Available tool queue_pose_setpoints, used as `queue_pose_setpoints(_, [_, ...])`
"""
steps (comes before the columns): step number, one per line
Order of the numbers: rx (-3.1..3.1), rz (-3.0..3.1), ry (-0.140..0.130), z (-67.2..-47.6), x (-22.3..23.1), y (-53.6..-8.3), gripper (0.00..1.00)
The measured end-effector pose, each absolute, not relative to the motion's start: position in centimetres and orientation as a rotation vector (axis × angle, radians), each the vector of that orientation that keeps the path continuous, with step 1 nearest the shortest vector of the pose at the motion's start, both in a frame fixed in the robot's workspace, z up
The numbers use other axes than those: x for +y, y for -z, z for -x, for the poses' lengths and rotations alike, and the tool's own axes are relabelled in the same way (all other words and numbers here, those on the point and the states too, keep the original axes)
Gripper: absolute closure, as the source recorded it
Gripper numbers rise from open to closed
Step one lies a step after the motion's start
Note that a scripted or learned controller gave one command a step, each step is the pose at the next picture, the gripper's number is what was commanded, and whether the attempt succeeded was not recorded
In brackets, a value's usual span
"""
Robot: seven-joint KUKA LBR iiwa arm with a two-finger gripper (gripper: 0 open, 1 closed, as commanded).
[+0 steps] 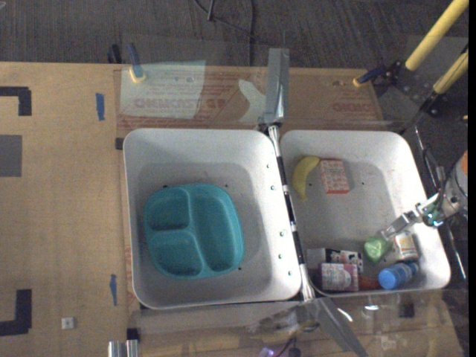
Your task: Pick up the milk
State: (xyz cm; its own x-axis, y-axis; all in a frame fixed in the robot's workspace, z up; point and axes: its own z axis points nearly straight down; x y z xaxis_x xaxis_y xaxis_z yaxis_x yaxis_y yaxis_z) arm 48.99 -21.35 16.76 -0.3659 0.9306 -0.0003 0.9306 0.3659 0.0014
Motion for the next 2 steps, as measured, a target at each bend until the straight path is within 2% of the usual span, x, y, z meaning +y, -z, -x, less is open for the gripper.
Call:
queue_pose_setpoints(1, [2.331,-2.106,-0.007,-51.27,-21.68,-9.74,0.0])
queue_pose_setpoints(2, [2.324,-2.109,-0.007,-51.26,-21.92,-10.73,1.0])
